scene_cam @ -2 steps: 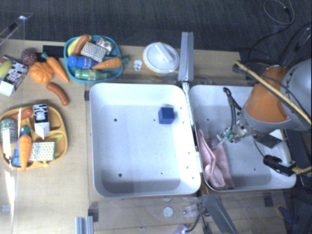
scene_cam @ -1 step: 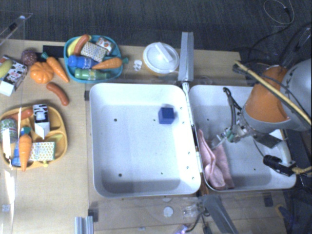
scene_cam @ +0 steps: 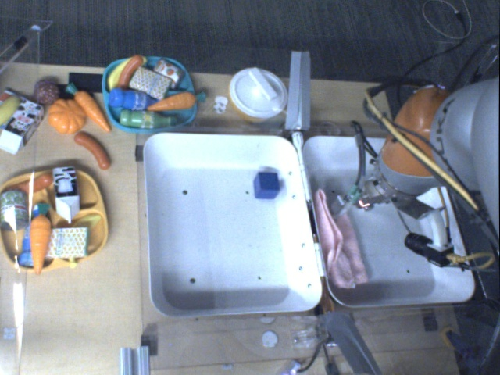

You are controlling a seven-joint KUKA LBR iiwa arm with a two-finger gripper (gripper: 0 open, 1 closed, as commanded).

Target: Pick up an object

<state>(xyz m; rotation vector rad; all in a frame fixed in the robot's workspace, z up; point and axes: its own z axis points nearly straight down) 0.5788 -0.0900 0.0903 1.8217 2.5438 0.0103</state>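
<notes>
A small blue cube (scene_cam: pixel 267 183) lies in the left bin (scene_cam: pixel 195 287), near its upper right corner. A crumpled pink cloth (scene_cam: pixel 341 243) lies along the left wall of the right bin (scene_cam: pixel 406 287). My gripper (scene_cam: pixel 353 199) hangs low over the right bin, just above and to the right of the cloth's upper end. The grey arm with its orange band (scene_cam: pixel 418 135) reaches in from the right and covers the bin's upper right part.
Left of the bins, a blue bowl (scene_cam: pixel 148 92) and a yellow tray (scene_cam: pixel 55 221) hold toy food. Loose toy vegetables (scene_cam: pixel 78 119) lie between them. A white lidded cup (scene_cam: pixel 258 94) stands behind the left bin. Cables (scene_cam: pixel 422 162) trail along the arm.
</notes>
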